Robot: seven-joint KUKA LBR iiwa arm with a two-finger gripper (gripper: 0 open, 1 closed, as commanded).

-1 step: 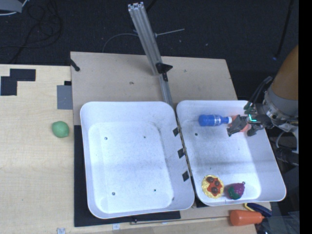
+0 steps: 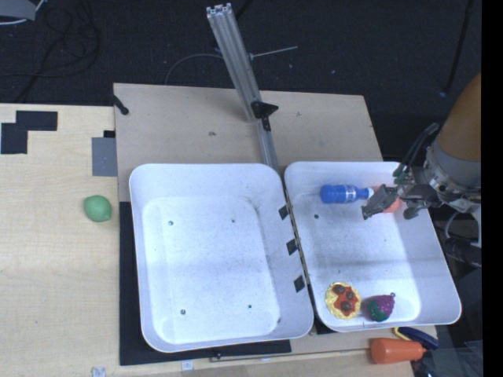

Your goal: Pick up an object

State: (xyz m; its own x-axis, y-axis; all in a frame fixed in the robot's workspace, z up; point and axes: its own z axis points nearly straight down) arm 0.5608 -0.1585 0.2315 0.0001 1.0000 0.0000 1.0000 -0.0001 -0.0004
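Nearest the camera, an orange object (image 2: 397, 350) lies on the table (image 2: 55, 273) just outside the right bin's front edge, with something blue and yellow (image 2: 416, 335) beside it, too small to identify. Inside the right bin (image 2: 369, 261), at its front edge, a round yellow toy with red markings (image 2: 343, 300) sits just beside a purple, berry-like toy with a green tip (image 2: 380, 307); the two are close, and whether they touch cannot be told. Toward the back of the same bin a blue bottle (image 2: 344, 193) lies on its side, its pale cap pointing right. The end effector (image 2: 387, 203) hangs over the right bin just right of that cap, its dark fingers angled down to the left; whether they are spread or closed cannot be told, and nothing is seen between them. Behind it the grey arm (image 2: 456, 163) with its orange band enters from the right. The left bin (image 2: 208, 254) adjoins the right one, joined by black clips (image 2: 291, 246) along the shared edge. A green ball (image 2: 98, 208) rests on the table well left of the bins. A metal rail (image 2: 240, 69) slants away from the bins at the back.
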